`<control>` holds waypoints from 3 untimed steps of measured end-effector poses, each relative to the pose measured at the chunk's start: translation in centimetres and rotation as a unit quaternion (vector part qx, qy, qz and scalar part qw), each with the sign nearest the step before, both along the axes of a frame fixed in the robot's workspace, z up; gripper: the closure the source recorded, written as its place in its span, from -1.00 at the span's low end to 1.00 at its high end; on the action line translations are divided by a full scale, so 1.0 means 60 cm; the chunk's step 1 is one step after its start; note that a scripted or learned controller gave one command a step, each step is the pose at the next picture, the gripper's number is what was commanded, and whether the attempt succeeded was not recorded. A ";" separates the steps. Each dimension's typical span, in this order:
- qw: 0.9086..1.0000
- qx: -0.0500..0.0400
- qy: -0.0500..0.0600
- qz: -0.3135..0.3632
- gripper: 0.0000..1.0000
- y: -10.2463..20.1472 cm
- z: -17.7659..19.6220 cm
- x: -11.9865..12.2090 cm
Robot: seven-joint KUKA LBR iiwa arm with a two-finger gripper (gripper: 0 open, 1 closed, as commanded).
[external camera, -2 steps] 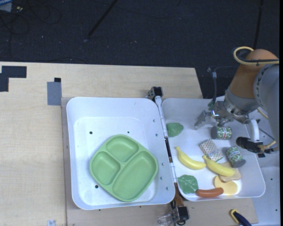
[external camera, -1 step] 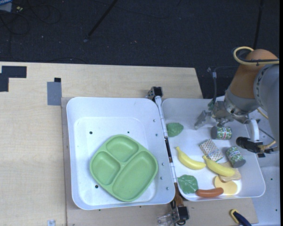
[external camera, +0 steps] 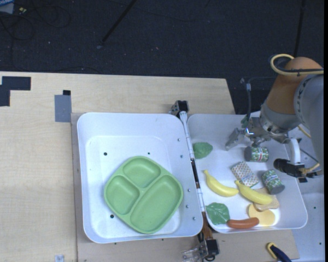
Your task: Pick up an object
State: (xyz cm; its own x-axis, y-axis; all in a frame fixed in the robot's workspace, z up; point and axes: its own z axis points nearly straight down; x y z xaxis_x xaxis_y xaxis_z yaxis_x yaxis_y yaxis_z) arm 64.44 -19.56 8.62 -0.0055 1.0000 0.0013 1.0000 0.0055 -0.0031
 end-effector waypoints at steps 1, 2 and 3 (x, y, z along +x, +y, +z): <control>1.000 0.000 0.000 0.000 -1.00 0.000 0.000 0.000; 1.000 0.000 0.000 0.000 -1.00 0.000 0.000 0.000; 1.000 0.000 0.000 0.000 -1.00 0.000 0.000 0.000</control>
